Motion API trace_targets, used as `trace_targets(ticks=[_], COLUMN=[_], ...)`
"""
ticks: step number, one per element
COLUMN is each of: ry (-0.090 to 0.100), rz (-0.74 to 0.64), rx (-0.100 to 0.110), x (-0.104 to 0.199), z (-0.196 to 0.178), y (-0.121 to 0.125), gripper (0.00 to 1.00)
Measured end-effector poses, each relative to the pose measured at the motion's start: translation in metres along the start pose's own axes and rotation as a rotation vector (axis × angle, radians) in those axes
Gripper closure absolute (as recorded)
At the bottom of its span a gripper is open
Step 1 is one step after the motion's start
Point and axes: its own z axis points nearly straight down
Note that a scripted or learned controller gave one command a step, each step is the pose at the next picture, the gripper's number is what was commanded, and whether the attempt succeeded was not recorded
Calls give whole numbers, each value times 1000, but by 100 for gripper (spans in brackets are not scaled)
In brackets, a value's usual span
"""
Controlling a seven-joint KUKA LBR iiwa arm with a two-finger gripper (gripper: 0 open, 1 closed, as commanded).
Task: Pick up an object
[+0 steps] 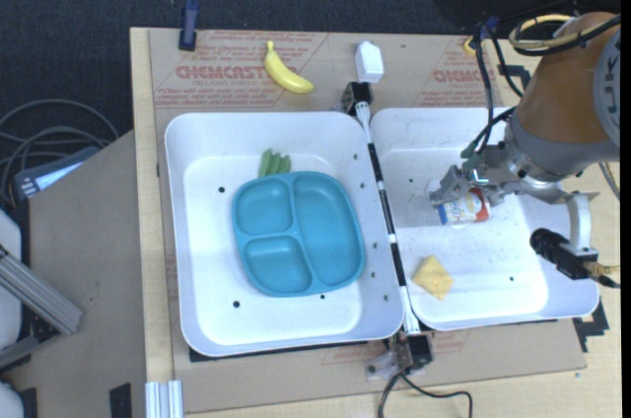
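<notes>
1. The two-finger gripper (463, 192) hangs low inside the right white bin (523, 303), its metal fingers pointing down and toward the bin's middle; whether they are spread or closed cannot be told from this angle. The low, tilted pose suits a reach at something lying on the bin floor.

2. Directly under and touching the fingertips, by the look of it, lies a small white packet with red and blue print (463, 211). It seems the likely target, since the gripper sits right over it, but the packet does not show between the fingers, so no hold can be claimed.

3. A little below the gripper, nearer the bin's front edge, rests a crumpled yellow lump, perhaps a sponge or a chip (433, 276), apart from the packet and loose.

4. Further off, across the divider, the left white bin (197, 308) holds a blue three-compartment plastic tray (296, 234), with a green bean-like piece (274, 163) tucked at its far rim.

5. Farthest away, outside both bins on the cardboard-covered bench (158, 209), lies a yellow toy banana (286, 73), out of the way of any pick.
</notes>
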Motion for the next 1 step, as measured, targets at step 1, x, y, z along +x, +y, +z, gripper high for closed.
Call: trace_targets(ticks=[1], ry=[0], rz=[0], rx=[0], x=[47], z=[-42], y=[-12], gripper=[100])
